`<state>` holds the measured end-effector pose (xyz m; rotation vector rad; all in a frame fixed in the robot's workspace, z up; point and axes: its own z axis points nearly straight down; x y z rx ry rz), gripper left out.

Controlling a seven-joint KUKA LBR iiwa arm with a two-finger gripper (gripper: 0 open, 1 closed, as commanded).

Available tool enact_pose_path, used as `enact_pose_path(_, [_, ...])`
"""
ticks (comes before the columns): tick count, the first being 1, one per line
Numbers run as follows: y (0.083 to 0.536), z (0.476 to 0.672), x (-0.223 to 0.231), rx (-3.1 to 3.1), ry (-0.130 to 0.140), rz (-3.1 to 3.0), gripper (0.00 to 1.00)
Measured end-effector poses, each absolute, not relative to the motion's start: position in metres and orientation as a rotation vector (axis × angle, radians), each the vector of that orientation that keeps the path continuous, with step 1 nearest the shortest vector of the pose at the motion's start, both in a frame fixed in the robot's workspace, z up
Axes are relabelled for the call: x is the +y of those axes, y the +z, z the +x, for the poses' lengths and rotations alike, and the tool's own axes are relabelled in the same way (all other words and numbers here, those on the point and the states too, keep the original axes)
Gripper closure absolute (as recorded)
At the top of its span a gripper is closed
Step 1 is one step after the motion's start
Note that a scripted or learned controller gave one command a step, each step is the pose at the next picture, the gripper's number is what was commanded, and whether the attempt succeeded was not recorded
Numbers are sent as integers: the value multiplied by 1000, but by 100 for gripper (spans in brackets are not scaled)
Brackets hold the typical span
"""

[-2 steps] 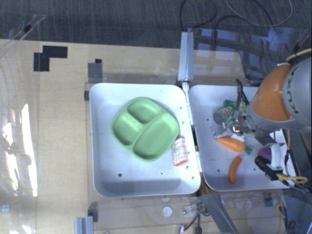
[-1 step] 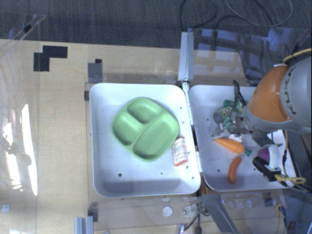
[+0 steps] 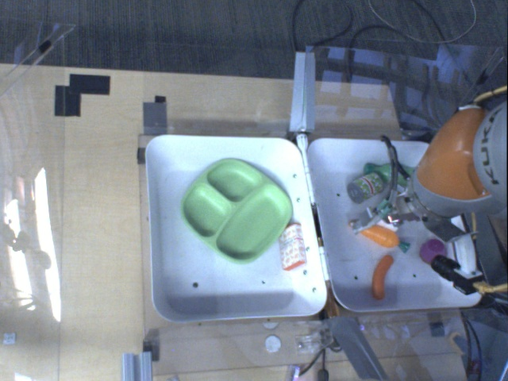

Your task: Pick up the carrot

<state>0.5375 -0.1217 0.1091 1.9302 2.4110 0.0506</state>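
From above the bench we see the gripper (image 3: 386, 213) low in the right bin (image 3: 341, 284), just beside the far end of the carrot (image 3: 379, 234), which lies on the bin floor near the bin's middle. We cannot tell how its fingers stand, for the wrist hides them. A green bottle (image 3: 369, 182) lies at the far side of the gripper, an orange sausage (image 3: 382, 277) at the near side and a purple piece (image 3: 432, 250) to the right. In the left bin (image 3: 171, 292) we see a green divided plate (image 3: 236, 209), with a small red-and-white can (image 3: 292, 246) just beside its right edge.
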Motion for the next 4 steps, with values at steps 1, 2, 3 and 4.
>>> enact_pose_path(1, [109, 546, -121, 2408, 38, 1939, 0])
enact_pose_path(2, [109, 549, -116, 2395, 32, 1948, 0])
enact_pose_path(3, [109, 543, -120, 2414, 49, 1917, 0])
enact_pose_path(4, [109, 549, -118, 2378, 43, 1976, 0])
